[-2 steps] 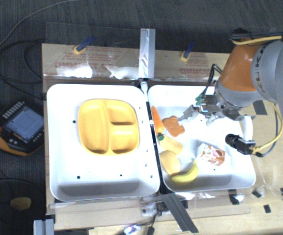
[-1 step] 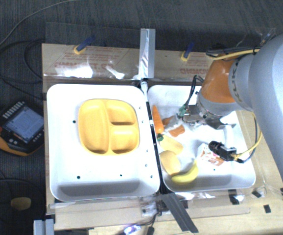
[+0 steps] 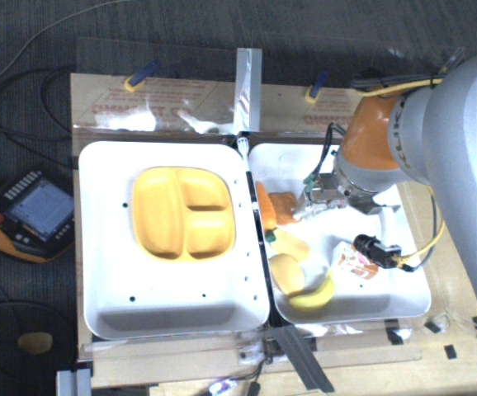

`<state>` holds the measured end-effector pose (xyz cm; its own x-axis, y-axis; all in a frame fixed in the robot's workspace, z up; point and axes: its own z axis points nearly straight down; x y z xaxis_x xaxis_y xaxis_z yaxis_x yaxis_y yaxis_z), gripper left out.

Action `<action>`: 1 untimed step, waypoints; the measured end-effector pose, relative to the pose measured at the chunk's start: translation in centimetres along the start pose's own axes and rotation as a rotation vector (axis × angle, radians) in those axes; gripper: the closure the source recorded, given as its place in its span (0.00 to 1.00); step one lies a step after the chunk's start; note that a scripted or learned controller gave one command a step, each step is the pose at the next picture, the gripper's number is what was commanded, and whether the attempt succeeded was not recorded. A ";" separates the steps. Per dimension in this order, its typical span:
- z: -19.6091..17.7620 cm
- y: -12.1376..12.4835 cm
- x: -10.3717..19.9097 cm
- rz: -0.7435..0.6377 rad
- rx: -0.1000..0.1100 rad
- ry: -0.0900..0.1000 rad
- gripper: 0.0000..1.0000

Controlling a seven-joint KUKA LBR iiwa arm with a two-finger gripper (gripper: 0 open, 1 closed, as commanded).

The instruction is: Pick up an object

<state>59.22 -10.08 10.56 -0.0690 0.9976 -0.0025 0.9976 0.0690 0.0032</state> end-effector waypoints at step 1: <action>-7.8 0.4 4.2 -0.027 0.005 0.002 1.00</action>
<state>59.29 -5.87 18.33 -0.0961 0.9954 -0.0008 0.9954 0.0961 -0.0015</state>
